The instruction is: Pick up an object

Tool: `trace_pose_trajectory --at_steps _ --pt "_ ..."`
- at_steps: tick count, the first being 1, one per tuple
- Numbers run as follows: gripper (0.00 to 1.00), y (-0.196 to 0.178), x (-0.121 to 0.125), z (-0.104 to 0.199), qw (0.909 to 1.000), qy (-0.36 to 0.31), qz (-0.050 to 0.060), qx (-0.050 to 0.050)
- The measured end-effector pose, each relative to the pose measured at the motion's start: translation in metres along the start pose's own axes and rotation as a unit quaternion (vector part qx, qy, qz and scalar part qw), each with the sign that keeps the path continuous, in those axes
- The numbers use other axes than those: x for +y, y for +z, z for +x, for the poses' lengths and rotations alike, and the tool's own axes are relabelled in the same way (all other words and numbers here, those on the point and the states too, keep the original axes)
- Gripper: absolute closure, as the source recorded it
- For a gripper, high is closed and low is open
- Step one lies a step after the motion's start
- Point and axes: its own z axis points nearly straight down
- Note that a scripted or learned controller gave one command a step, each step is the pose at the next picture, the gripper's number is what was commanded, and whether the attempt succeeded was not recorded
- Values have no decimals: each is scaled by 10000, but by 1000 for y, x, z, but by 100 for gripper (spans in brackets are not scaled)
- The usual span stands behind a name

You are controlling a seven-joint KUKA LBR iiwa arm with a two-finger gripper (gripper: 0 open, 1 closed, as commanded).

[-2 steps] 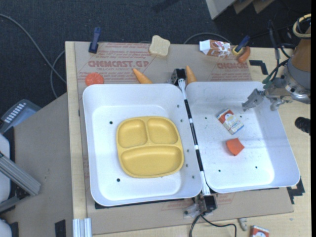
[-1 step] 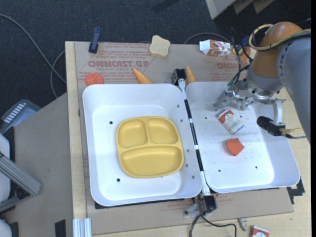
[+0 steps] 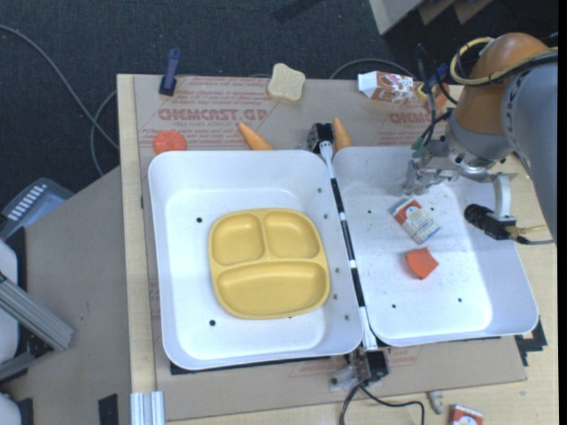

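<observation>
1. Left bin [image 3: 159, 237]: holds a yellow divided tray [image 3: 266, 264], lying flat and roughly centred. It looks too wide and low for a two-finger pinch, so I'd skip it.
2. Seam: the two bin rims meet along a dark strip [image 3: 342, 224]. Treat it as a raised edge and don't cross it low.
3. Right bin [image 3: 461, 326]: a small red-and-white carton [image 3: 416, 220] lies on its side, skewed to the bin walls. An orange block [image 3: 421, 263] sits near it toward the front, apart and not touching.
4. Gripper [image 3: 423, 173]: over the back-left part of the right bin, just behind the carton and close to the back wall. Can't tell if it's released or clenched. Nothing visibly held.
5. Target: the carton is nearest. The block looks like the safer pick, being compact with clear floor on every side.
6. Doing it well: centre above the target, square the grip to its flat sides, drop straight, close, lift vertical.
7. Room: the front and right of the right bin are bare floor, so there's plenty of margin there. Work toward the front, away from the back wall.
</observation>
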Motion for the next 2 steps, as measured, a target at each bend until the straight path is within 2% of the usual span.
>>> trace_pose_trajectory --at_steps 1,2 --pt "0 0 0 0 10000 1 4 -1" --pt "0 11 -31 34 10000 7 33 17"
